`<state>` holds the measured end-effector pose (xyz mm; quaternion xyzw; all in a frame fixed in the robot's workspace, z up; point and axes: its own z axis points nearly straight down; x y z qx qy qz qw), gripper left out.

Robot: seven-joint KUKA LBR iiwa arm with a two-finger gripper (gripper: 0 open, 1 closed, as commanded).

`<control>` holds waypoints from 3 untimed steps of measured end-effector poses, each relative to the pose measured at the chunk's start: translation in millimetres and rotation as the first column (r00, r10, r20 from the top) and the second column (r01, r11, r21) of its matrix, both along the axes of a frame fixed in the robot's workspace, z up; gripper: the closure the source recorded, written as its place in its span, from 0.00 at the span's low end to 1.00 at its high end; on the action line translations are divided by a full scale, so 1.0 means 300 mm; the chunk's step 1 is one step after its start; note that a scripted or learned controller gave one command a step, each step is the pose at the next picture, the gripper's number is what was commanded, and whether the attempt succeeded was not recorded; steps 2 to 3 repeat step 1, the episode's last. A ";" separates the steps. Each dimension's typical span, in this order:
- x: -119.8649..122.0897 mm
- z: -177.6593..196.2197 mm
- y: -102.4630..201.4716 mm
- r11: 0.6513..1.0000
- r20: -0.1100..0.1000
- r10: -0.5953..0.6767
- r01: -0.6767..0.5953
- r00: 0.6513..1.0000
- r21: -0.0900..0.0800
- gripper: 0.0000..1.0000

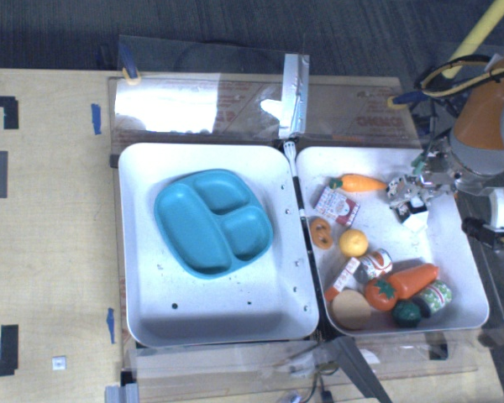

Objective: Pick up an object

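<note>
Carrot (363,183) (orange) lies just left of the pincer (409,196), whose opening I cannot tell.

No text, brand or number can be read. A small red-and-white packet (337,205) near the left edge of the right bin (475,267) carries printing too blurred to make out, and faint reddish lettering on the cardboard (365,112) behind that bin's far edge is also illegible.

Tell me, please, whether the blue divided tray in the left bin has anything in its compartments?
Empty. The blue tray lies flat in the left bin, and all its compartments show bare blue plastic.
</note>
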<state>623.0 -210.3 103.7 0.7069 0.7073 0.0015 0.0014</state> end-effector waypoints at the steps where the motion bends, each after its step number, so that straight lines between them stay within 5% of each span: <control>1: 0.003 0.334 0.073 0.983 0.000 -0.185 0.185 0.983 -0.001 1.00; 3: 0.003 0.334 0.073 0.983 0.000 -0.185 0.185 0.983 -0.001 1.00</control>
